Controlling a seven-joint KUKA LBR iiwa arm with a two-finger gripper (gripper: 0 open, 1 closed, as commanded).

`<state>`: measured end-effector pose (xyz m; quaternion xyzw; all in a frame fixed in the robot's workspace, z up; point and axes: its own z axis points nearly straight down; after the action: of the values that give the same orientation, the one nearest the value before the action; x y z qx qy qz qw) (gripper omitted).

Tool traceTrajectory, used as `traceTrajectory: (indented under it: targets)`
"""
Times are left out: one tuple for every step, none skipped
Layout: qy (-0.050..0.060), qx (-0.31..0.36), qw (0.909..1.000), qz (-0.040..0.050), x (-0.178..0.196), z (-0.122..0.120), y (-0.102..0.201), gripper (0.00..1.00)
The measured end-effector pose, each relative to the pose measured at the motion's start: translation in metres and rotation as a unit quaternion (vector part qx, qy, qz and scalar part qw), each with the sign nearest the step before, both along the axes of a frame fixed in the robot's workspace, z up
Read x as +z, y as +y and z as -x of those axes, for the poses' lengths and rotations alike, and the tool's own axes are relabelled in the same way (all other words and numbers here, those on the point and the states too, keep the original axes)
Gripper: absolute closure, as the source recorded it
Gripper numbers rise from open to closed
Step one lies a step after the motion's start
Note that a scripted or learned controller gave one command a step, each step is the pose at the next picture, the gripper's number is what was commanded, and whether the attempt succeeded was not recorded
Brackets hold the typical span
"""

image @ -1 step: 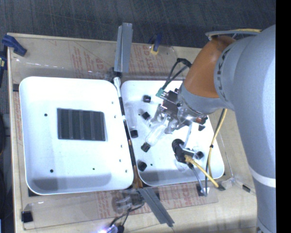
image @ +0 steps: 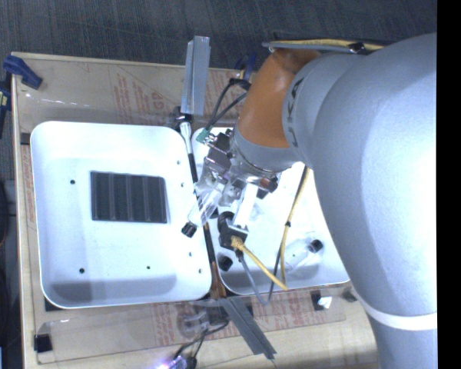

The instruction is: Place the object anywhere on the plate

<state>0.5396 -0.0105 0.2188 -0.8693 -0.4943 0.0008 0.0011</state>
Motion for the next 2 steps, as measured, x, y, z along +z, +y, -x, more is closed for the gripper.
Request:
traceTrajectory:
  targets:
    - [0.003,0.023,0.9997,0.0011,-0.076,0.009,0.128,1.00]
    - [0.001,-0.154,0.9880,0.0006,-0.127,-0.014,0.150,1.00]
